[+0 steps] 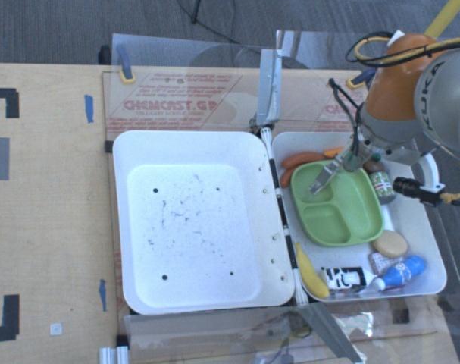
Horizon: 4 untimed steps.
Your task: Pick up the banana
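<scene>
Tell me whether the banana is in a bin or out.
In. The banana lies in the right bin, against its left wall near the front corner, below the green plate.

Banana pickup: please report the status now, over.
Claw over green plate, nothing between fingers. Banana lies at right bin's near-left edge, untouched. Black-and-white packet lies beside banana.

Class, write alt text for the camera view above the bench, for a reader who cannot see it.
The grey and orange arm holds its gripper over a green divided plate in the right bin, far from the banana at that bin's near left corner. A hot dog, a cookie and a blue-capped tube surround the plate; the left bin sits alongside.
</scene>
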Each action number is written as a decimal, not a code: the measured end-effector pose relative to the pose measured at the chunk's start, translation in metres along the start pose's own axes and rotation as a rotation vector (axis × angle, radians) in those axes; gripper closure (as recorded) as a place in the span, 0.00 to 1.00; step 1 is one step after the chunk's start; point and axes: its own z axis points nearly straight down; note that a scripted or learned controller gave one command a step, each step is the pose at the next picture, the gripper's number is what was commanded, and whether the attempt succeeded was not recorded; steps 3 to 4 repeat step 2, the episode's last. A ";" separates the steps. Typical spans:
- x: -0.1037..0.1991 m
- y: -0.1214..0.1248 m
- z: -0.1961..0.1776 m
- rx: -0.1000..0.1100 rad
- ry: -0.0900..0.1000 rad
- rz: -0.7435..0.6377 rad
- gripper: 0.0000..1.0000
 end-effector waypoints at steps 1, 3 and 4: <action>0.023 -0.068 0.015 -0.040 -0.043 0.097 0.00; 0.004 -0.011 0.014 -0.006 -0.018 -0.004 0.00; 0.004 -0.011 0.014 -0.006 -0.018 -0.004 0.00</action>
